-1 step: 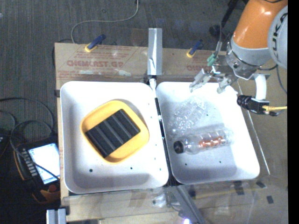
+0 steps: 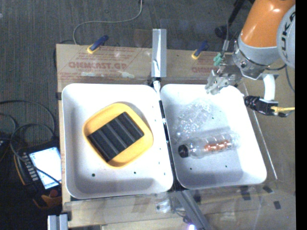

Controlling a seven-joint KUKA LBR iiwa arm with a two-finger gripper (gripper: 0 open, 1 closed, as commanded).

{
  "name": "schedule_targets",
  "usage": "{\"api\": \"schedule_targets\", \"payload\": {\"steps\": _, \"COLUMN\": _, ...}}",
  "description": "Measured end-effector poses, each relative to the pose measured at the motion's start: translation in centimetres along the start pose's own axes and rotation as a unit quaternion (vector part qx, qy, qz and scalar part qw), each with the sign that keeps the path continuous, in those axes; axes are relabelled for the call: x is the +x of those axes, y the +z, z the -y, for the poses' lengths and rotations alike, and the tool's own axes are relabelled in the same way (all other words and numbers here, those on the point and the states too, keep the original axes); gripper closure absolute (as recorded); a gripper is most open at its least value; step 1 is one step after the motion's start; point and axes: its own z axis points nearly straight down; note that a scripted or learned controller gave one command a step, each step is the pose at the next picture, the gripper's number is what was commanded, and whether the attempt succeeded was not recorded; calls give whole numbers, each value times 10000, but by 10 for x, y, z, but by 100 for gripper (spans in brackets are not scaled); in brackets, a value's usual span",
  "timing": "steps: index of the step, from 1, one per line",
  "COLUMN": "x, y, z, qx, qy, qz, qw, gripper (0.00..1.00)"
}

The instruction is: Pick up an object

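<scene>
Bottle – a clear plastic one with a black cap – lies on its side in the right bin, low in the middle. Its long way runs left to right, cap to the left. Something orange shows inside. The pincer hangs over the top rim of that bin, so the bottle is below it in the view, a bit to the left, well apart. I cannot tell how the pincer is set. A crumpled clear wrapper lies between them.
</scene>
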Motion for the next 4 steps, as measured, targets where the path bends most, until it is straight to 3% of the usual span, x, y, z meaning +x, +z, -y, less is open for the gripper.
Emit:
{"api": "schedule_targets", "payload": {"steps": 1, "x": 0, "y": 0, "z": 0, "qx": 1, "qy": 0, "qz": 0, "qw": 10000, "gripper": 0}}
{"api": "schedule_targets", "payload": {"steps": 2, "x": 9, "y": -92, "z": -16, "qx": -16, "qy": 175, "qz": 20, "qw": 9998, "gripper": 0}}
{"api": "schedule_targets", "payload": {"steps": 3, "x": 33, "y": 14, "z": 38, "qx": -1, "qy": 156, "qz": 9, "qw": 9999, "gripper": 0}}
{"api": "schedule_targets", "payload": {"steps": 4, "x": -13, "y": 122, "z": 77, "qx": 4, "qy": 201, "qz": 2, "qw": 9998, "gripper": 0}}
